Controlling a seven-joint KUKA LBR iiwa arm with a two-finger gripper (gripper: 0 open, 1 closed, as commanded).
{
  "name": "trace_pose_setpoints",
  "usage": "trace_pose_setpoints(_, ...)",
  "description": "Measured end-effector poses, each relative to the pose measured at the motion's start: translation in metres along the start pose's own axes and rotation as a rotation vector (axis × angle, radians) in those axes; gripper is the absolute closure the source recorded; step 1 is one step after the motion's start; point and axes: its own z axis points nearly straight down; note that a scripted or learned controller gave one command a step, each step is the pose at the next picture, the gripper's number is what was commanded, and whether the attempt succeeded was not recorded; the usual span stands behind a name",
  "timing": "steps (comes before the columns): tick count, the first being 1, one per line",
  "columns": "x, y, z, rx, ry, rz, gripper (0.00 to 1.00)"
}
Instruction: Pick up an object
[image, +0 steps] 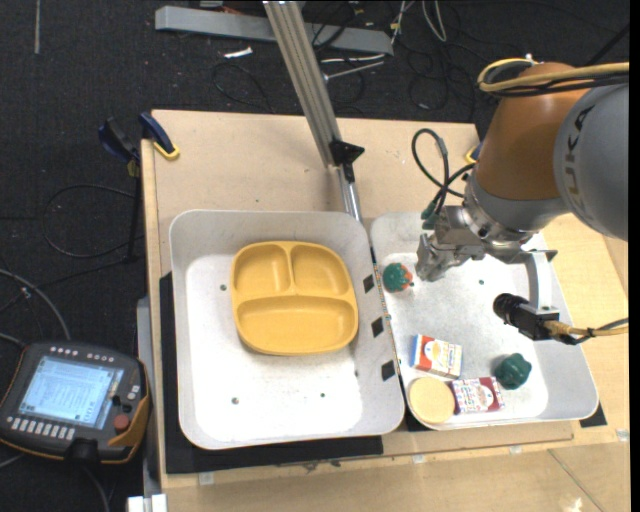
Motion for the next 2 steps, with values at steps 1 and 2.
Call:
trace_pose_setpoints(1, 0.055, 0.0, -0.006, -0.003, 0.001, -0.001, 1.0)
trace_pose_setpoints(2, 0.108, -0.017, -0.01, 0.0, 0.001, -0.002, 1.0)
